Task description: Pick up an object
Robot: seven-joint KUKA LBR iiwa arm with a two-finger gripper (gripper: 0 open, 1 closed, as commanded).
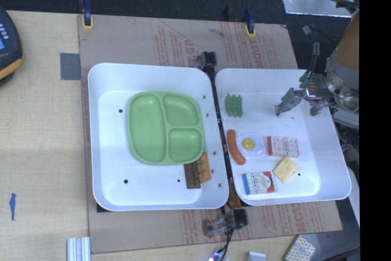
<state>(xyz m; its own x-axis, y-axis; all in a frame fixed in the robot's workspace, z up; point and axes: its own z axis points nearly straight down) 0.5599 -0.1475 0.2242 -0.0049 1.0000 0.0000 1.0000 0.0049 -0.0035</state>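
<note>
Objects for picking lie in the right bin point(324, 150), six in all: green piece point(233, 104), sausage point(236, 147), fried egg point(248, 144), pink packet point(283, 146), cheese wedge point(285, 169), small carton point(259, 183). The gripper point(300, 102) hovers up-right of them, fingers spread, holding nothing; the sausage's long axis runs up-down

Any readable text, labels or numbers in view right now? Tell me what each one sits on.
Nothing reads clearly.
Red print on the cardboard sheet: mirrored, too blurred.
Red-and-white packet: print too small.
Blue-edged packet: picture and print too small.
Grey device at the left edge: screen unreadable.
</note>
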